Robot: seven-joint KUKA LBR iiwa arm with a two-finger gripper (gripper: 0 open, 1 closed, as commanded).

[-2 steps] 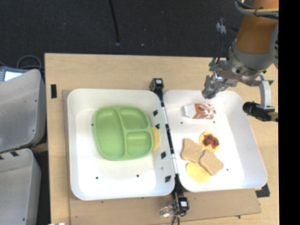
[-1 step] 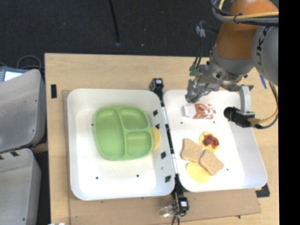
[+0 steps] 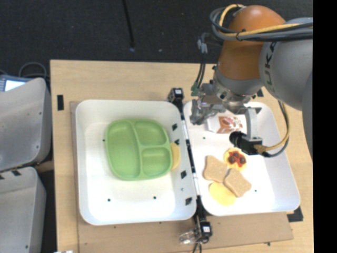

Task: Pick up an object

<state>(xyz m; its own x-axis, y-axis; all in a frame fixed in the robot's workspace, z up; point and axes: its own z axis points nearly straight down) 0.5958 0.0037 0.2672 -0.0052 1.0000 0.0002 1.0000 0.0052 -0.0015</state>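
With finger state indeterminate from above, lower the two-finger gripper (image 3: 202, 112) squarely over the small red-and-white packet (image 3: 229, 123) in the right-hand white bin (image 3: 281, 186), clear of the bin wall.

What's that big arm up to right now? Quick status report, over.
Pincer low over right bin, top corner; grip state unclear. Nothing seen held. Food pieces close by: bread slices, yellow round, red-white piece. Green tray in left bin.

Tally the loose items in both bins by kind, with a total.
Green divided plate: 1
Yellow pieces: 2, one tucked at the plate's right edge
Bread slices: 2
Red-topped round piece: 1
Red-and-white packet: 1
Total: 7
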